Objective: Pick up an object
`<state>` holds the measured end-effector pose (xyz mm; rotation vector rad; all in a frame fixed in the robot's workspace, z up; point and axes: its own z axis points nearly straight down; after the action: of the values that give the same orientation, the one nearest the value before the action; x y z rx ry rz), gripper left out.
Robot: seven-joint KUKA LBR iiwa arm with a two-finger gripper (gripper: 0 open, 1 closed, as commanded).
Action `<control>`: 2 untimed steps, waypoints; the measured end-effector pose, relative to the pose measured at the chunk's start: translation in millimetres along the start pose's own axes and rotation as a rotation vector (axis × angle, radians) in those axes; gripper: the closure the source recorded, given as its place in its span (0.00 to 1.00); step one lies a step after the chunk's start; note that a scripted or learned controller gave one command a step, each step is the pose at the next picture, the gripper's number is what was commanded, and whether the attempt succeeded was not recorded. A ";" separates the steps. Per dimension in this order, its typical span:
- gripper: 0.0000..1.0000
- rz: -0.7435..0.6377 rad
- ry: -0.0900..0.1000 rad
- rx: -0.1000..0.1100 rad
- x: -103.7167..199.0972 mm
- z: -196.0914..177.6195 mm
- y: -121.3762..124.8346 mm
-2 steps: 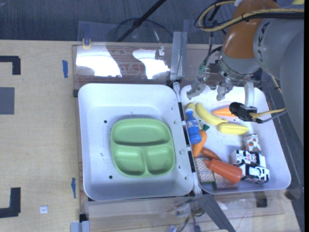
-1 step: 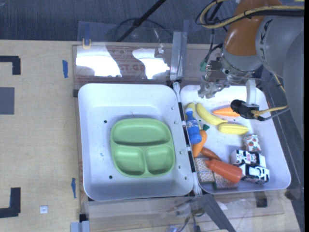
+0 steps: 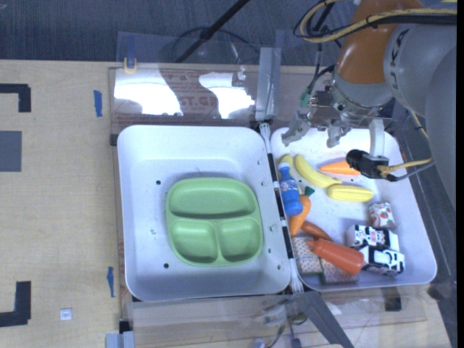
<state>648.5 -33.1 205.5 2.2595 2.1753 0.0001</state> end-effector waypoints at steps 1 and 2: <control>0.00 -0.177 0.003 0.003 -59.1 113.3 20.2; 1.00 -0.177 0.002 -0.001 -59.1 102.1 21.4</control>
<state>668.0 -93.4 103.7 2.0588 2.3671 0.0030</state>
